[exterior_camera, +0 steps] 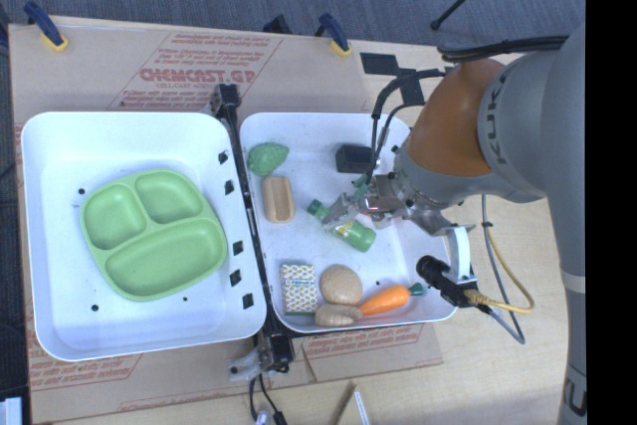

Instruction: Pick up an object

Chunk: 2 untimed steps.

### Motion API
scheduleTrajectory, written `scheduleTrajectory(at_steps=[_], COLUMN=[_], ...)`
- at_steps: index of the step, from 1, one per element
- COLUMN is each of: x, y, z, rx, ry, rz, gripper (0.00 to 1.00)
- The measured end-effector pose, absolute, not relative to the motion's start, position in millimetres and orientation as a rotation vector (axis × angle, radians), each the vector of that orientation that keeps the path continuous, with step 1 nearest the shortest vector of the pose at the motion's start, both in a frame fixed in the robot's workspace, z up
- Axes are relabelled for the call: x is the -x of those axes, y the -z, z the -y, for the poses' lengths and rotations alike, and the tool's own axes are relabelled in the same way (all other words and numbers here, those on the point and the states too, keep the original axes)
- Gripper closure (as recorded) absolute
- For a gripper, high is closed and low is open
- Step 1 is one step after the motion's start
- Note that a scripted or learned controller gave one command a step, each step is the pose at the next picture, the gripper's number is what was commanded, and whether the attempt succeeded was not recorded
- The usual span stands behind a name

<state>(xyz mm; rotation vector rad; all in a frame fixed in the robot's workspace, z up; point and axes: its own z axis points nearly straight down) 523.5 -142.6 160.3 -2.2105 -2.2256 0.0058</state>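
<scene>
Camera view looks down at a slant on the worktop (90, 65), and the green bottle (350, 233) in the right bin (299, 126) serves as landmark for everything else. Nearest the camera, along that bin's front wall, lie a carrot (384, 301), a tan potato-like lump (340, 284) with a smaller brown piece (335, 316) touching it, and a patterned square packet (298, 287), all well in front of the bottle. The bottle itself lies on its side near the bin's middle, its dark cap pointing left, and the end effector (360, 201) sits directly over it, touching or just above its upper edge. Whether the fingers are spread or closed cannot be told, since the metal parts blur into the bottle, and nothing is clearly seen between them. The step in hand appears to be the descent onto the bottle. To do it well, the fingers should straddle the bottle's narrow width, not its length, and go low enough to catch the round body below its widest line, as it may roll. Left of the bottle lies a tan bread-like block (278, 198); beyond it a green leafy piece (267, 157) and a black block (354, 157), near but apart. Far left, the other bin (60, 144) holds a green divided plate (154, 232).
</scene>
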Motion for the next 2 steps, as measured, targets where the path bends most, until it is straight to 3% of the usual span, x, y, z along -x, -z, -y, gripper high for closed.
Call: scheduleTrajectory(at_steps=[1, 2], x=[-540.3, -540.6], y=[-91, -101], z=[183, 183], rx=[2.211, 2.205], ry=[-0.005, -0.007], rz=[2.226, 2.23], gripper=[0.0, 1.0])
